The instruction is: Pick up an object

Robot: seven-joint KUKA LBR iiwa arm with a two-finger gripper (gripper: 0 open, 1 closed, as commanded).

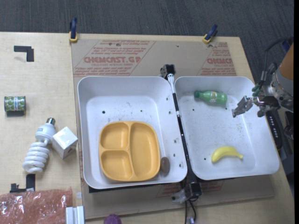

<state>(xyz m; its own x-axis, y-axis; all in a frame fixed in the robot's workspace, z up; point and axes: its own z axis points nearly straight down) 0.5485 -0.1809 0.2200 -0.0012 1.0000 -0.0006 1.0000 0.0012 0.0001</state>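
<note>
- The gripper point(243, 107) hangs over the upper right part of the right bin point(261, 169), reaching in from the right edge. Its fingers look spread apart with nothing between them, though they are small and a little blurred.
- A green bottle point(210, 96) lies on its side near the back wall of the right bin, just left of the gripper and apart from it.
- A yellow banana point(226, 154) lies in the front part of the same bin — well below the gripper, its curve opening downward.
- The left bin point(88, 125) holds an orange tray point(129, 150) with three compartments, set toward the front.
- A small brown lump point(165, 165) sits touching the tray's right front corner.
- On the bench left of the bins lie a spiral bulb point(38, 152) and a white cube point(64, 142) — side by side, touching or nearly so.
- A small green can point(15, 104) lies farther up, near the left edge.
- Pink mesh point(35, 207) fills the front left corner.
</note>
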